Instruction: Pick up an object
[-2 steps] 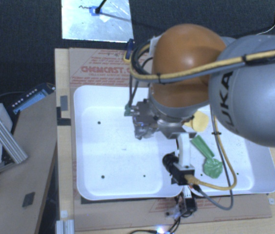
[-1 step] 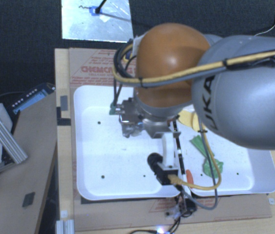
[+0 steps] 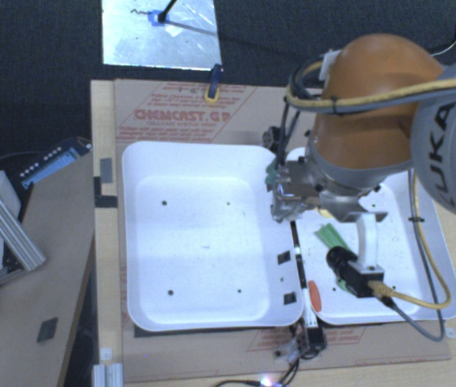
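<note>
My gripper (image 3: 286, 205) hangs under the big orange wrist band (image 3: 373, 95), low over the left edge of the right bin (image 3: 421, 285), close to the divider between the bins. A small green block (image 3: 328, 236) lies on the right bin's floor just right of and below the gripper. A small orange-red piece (image 3: 315, 294) rests near that bin's front left corner. A bit of teal (image 3: 272, 176) shows beside the gripper's upper left; I cannot make out what it is. The arm hides much of the right bin.
The left bin (image 3: 143, 240) lies beside the gripper's left. A black connector with a yellow cable (image 3: 355, 274) hangs over the right bin. Both bins rest on a cardboard sheet (image 3: 187, 111). A shiny metal plate (image 3: 161, 22) lies behind, and an aluminium rail (image 3: 2, 224) at far left.
</note>
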Motion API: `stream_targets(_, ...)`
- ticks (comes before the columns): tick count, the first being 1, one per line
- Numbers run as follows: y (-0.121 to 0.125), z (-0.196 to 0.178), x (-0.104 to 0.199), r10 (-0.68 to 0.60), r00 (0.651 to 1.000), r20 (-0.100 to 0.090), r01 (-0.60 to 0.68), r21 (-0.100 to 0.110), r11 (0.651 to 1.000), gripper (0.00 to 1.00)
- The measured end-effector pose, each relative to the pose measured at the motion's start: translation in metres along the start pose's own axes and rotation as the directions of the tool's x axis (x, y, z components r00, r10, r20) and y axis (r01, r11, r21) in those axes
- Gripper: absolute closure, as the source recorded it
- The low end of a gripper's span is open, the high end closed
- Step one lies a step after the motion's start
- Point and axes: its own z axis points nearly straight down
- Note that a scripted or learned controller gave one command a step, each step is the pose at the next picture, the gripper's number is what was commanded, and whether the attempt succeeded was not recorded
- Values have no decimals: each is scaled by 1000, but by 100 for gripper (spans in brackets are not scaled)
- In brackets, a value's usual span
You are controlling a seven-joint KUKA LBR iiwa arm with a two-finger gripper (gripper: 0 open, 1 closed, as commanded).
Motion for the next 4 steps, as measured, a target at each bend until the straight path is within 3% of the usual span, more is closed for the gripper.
stream_targets(1,0,-122,-8,-11,1000,-5,11,-14,1000,100)
stream_targets(2,-1,-171,51,-17,1000,-5,17,-6,1000,100)
stream_targets(3,-1,-218,82,-14,1000,-4,14,-4,1000,100)
stream_targets(4,43,-215,2,0,1000,0,0,-2,1000,100)
